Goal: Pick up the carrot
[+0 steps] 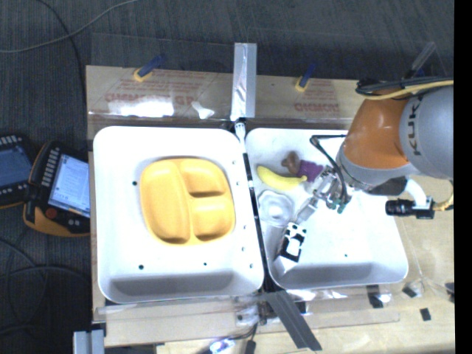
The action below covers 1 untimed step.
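Camera view: two white bins [110, 198] on a bench over dark carpet [44, 65]; jaws' state unclear.

Two white bins sit side by side: the left bin [118, 271] and the right bin [369, 260]. One yellow divided tray [188, 200] lies in the left bin. Right of that tray, in the right bin, lie one banana [276, 178], one brown object [290, 160], one purple object [311, 171] and one clear cup [273, 207].
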Tool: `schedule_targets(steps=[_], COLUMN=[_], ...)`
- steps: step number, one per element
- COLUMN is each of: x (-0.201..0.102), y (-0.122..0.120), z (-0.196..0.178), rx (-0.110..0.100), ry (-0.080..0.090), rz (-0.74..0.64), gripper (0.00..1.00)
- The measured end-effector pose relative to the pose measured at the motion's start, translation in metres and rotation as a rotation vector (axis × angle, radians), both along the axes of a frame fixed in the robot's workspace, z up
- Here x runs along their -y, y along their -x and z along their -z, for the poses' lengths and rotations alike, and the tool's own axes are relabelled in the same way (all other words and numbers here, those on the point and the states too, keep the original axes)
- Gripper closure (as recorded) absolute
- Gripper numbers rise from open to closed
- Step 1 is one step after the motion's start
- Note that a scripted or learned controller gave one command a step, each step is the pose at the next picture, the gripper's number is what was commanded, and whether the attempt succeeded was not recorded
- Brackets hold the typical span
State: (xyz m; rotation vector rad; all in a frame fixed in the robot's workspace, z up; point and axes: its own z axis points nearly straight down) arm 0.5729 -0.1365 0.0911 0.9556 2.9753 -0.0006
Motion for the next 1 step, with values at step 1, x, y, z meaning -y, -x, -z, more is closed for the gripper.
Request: schedule_targets(steps=[1], x=[0.0025], y=[0.0224], z=[-0.0006], rx=[0.004], ry=[0.006], rz=[-0.321], gripper=[0.00])
